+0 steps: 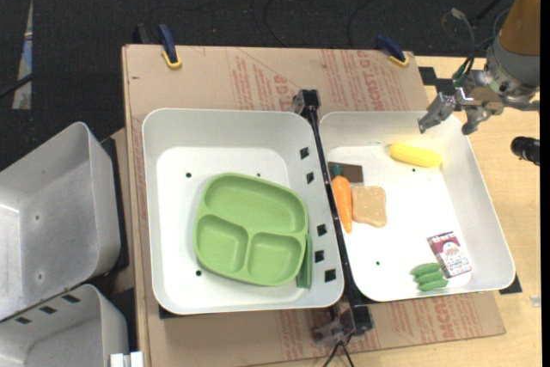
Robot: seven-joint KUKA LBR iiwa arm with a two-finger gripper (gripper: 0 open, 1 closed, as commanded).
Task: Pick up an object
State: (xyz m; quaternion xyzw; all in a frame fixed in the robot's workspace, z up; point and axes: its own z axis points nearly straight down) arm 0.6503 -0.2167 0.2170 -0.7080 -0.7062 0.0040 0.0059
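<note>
My gripper (453, 118) hangs over the far right corner of the right bin (481, 185), its two fingers spread apart with nothing between them. Just below and left of it a yellow corn cob (416, 155) lies on the bin floor. An orange carrot (343, 202) and a slice of toast (369, 205) rest side by side near the bin's left wall. A small pink and white carton (449, 253) and a green pea pod (429, 275) sit at the near right corner.
The left bin (172, 142) holds a green divided plate (251, 229). A dark brown block (346, 174) lies above the carrot. Black clips run along the divider between the bins. Grey tubs (51, 219) stand off the bench at left.
</note>
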